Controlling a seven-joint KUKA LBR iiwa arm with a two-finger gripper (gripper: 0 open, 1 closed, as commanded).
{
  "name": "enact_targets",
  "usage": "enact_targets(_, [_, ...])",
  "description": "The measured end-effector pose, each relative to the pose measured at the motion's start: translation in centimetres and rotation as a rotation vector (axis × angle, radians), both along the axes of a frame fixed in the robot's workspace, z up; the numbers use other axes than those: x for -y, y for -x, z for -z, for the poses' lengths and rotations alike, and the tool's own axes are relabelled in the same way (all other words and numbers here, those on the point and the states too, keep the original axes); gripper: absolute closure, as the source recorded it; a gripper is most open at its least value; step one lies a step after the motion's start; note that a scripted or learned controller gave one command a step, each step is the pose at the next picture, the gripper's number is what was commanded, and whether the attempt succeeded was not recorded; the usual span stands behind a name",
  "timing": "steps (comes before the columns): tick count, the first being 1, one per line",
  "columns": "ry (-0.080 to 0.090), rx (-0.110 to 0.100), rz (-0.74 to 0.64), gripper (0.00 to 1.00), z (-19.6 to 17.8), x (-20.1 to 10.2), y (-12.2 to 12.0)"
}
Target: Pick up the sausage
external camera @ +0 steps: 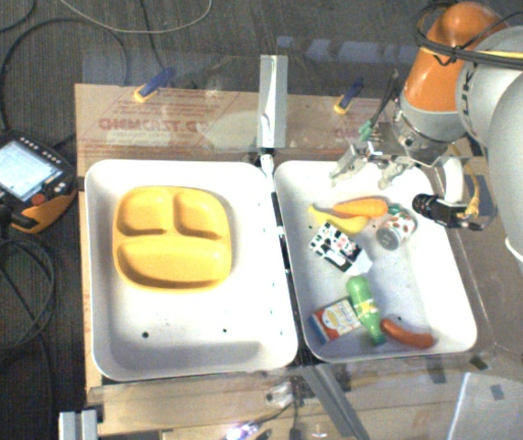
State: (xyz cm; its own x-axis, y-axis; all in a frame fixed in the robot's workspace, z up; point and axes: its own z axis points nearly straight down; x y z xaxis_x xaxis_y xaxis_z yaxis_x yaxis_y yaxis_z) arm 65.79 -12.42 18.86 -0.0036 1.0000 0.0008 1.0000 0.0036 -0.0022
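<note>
1. One sausage (407, 335) lies at the near edge of the right bin (453, 273), just beside a green bottle (365, 308) and a small carton (336, 320).
2. Farther back lie a carrot (357, 208) and a patterned card (336, 245).
3. Farthest, the gripper (368, 160) hovers spread and empty over the bin's back edge, well apart from the sausage.
4. Judged step: approach; next, travel nearward and descend.

We see two white bins side by side on the counter (96, 117). The left bin (105, 337) holds a yellow sectioned tray (174, 236). In the right bin (453, 324) the sausage (408, 336) lies near the front right corner, just beside a green bottle (365, 308) and a small carton (334, 321). Farther back sit a carrot (357, 208) and a patterned box (338, 244) — the hand (369, 160) hangs above the bin's rear edge, well apart from the sausage.
</note>
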Motion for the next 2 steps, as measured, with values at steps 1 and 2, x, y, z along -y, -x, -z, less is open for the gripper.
enact_targets(1, [0.0,-0.001,-0.003,1.0,-0.9,-0.2,0.0])
enact_targets(2, [0.002,0.001,0.086,1.0,-5.1,-3.7,-1.1])
